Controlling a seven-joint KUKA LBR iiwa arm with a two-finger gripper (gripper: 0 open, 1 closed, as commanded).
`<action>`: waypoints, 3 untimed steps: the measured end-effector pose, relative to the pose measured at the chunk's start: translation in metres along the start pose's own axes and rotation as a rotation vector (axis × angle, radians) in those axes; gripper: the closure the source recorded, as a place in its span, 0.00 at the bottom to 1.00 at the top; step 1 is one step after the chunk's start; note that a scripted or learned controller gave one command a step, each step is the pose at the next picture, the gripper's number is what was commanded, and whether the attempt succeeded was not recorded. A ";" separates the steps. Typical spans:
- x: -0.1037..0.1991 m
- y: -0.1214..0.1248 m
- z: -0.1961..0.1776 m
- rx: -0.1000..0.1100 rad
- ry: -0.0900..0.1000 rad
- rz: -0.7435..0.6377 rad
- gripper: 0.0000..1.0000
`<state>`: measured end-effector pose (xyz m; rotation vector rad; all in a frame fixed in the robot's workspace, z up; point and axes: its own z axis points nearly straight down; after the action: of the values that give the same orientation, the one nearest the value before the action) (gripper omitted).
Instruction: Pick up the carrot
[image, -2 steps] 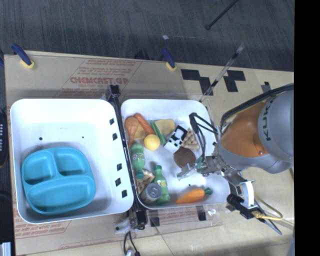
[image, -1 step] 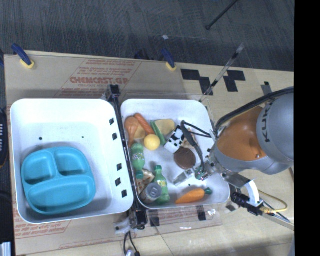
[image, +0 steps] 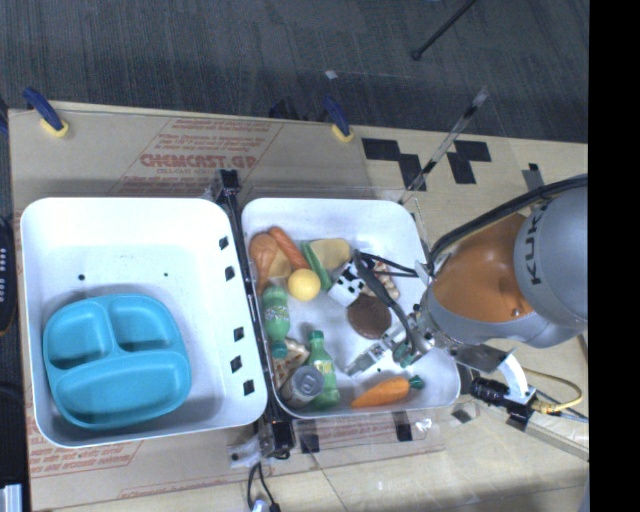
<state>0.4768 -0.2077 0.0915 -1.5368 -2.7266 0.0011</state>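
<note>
The carrot is orange with a green top. It lies flat along the front wall of the right bin, near the front right corner. My gripper hangs low over the bin, just behind the carrot and slightly right of its middle. Nothing appears to be held in it. The grey arm with its orange band reaches in over the bin's right wall.
The right bin is crowded: a brown disc, a black-and-white die, a yellow lemon, a green bottle, a can, and bread with another orange piece at the back. A blue divided tray lies in the left bin.
</note>
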 end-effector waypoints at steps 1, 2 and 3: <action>-0.001 -0.001 0.000 0.001 0.003 -0.202 0.00; 0.013 0.008 0.000 -0.001 0.001 -0.246 0.00; -0.004 -0.001 -0.065 -0.002 -0.017 -0.662 0.00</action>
<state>0.4790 -0.2116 0.1568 -0.5702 -3.0936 0.0052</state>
